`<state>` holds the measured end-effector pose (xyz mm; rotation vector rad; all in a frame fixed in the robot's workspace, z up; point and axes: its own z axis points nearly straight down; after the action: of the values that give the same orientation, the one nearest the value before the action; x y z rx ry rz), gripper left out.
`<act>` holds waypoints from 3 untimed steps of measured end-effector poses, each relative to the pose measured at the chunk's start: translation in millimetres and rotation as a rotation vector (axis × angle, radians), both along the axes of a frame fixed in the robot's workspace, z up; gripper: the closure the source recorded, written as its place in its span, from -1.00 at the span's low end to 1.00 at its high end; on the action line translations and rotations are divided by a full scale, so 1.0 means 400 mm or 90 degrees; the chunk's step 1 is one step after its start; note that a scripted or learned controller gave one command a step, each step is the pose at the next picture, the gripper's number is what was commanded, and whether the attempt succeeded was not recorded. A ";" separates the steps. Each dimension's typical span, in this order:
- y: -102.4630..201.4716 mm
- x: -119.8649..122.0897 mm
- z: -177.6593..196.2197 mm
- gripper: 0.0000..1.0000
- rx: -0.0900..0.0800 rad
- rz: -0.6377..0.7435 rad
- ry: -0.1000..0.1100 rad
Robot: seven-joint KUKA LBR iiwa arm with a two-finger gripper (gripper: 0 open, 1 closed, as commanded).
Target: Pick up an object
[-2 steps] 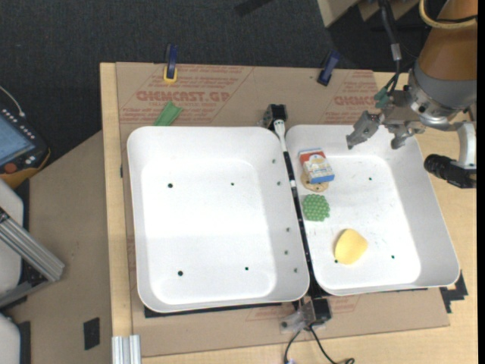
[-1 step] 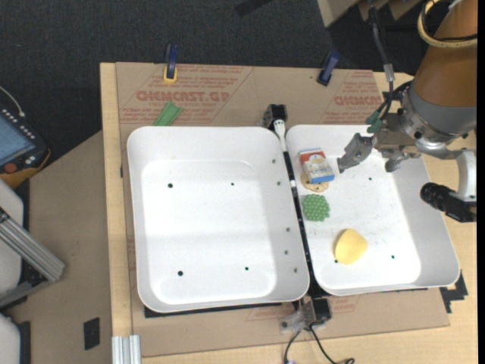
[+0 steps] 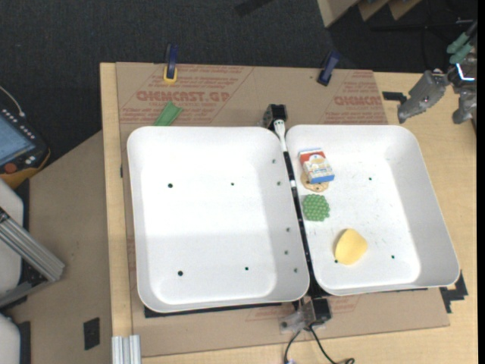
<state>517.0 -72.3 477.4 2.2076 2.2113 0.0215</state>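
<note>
Two shallow white bins sit side by side on a brown cardboard-covered tabletop point(image 3: 227, 97), seen from above at a slant. The left bin point(image 3: 144, 226) shows bare white floor. The right bin point(image 3: 413, 203) holds three things along its left side (near the shared edge): a small red, white and blue carton point(image 3: 315, 167) at about 11 o'clock, a round green object point(image 3: 316, 208) just below it, and a yellow lump point(image 3: 350, 246) toward 7 o'clock. At the frame's 2 o'clock, outside the bins, hangs the grey tool point(image 3: 442, 101); whether it is open cannot be told.
</note>
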 end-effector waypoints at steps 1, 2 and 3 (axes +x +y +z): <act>-0.053 -0.092 0.158 -1.00 0.000 -0.003 0.007; -0.049 -0.086 0.173 1.00 0.000 -0.001 0.009; 0.033 -0.048 -0.139 1.00 0.003 0.001 0.022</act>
<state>497.9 -59.0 421.7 2.2256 2.2325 -0.0130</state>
